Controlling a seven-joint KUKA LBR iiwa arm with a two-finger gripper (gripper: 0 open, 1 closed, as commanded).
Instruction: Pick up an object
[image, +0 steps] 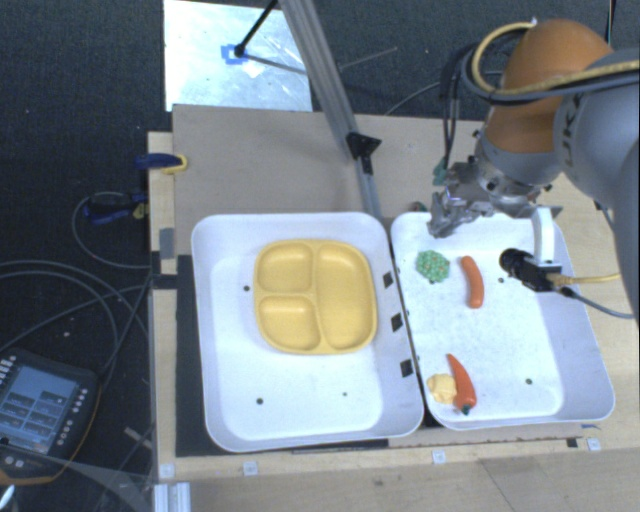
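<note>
We hover the gripper over the right bin's far corner, just above the green broccoli piece, likely our target; whether the jaws are parted we cannot tell.

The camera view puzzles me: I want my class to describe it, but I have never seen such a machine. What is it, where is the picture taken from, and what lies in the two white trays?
The picture is taken by a fixed camera above a bench, looking down at a slant. The grey and orange machine at the upper right is a robot arm; its tool hangs over the far edge of the right bin. Nothing can be seen gripped in it.

The left bin holds a yellow plate with three compartments. The right bin holds toy food: a green bunch, an orange sausage, and, near the front, a red-orange chilli touching a small yellow piece.

The job is to lift one object.
</note>
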